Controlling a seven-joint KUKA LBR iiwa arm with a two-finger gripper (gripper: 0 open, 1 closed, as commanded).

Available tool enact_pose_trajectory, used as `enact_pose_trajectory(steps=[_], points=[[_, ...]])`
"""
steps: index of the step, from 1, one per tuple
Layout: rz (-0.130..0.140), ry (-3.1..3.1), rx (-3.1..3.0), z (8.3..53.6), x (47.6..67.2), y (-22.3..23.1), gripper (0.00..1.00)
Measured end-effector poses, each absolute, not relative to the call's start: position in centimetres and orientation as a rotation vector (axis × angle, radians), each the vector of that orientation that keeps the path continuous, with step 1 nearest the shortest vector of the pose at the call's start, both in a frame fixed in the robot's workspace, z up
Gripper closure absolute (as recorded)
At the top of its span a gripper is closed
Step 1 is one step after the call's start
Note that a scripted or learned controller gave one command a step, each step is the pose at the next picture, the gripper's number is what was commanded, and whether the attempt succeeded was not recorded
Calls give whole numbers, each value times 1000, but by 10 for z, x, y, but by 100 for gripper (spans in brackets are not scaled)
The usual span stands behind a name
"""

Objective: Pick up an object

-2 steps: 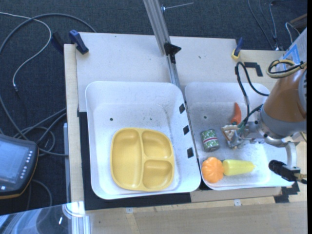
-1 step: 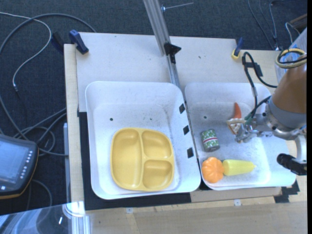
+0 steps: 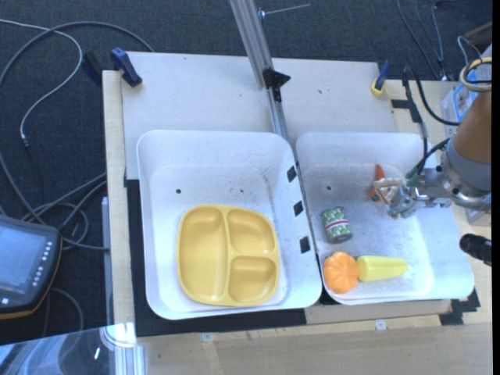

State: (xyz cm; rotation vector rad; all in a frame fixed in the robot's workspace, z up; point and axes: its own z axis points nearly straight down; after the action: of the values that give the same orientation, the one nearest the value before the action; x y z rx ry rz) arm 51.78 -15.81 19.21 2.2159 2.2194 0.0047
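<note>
A: What are you looking at as the thing to pick?

B: You are choosing among four. A small orange piece (image 3: 380, 172) is lying in the upper part of the right bin (image 3: 355, 143), just beside the gripper (image 3: 397, 201), up and to the left of its tips. It is too small for you to tell its shape or long axis.

A: And the others?

B: A green and white can (image 3: 337, 223) is sitting left of the gripper and a little lower, near the bin's middle, its long axis running roughly top to bottom of the view. Further down, an orange pumpkin (image 3: 341, 272) is touching a yellow corn-like piece (image 3: 381, 268), which is lying lengthwise left to right along the bin's lower edge.

A: Is the gripper grasping anything?

B: You cannot tell. The metal tips are blurring against the white floor, so whether it is released or clenched is not readable, and nothing is showing as held.

A: So the coming move?

B: I judge the orange piece is nearest: a short shift up and left. The can is calling for a longer reach leftward.

A: And the left bin (image 3: 156, 151)?

B: It is holding a yellow divided plate (image 3: 228, 254), well apart from the arm (image 3: 473, 151).
</note>
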Motion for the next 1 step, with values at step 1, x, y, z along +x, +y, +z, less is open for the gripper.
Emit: enact_pose_trajectory(steps=[1], points=[[6, 2219, 2214, 246, 520, -158, 100]])
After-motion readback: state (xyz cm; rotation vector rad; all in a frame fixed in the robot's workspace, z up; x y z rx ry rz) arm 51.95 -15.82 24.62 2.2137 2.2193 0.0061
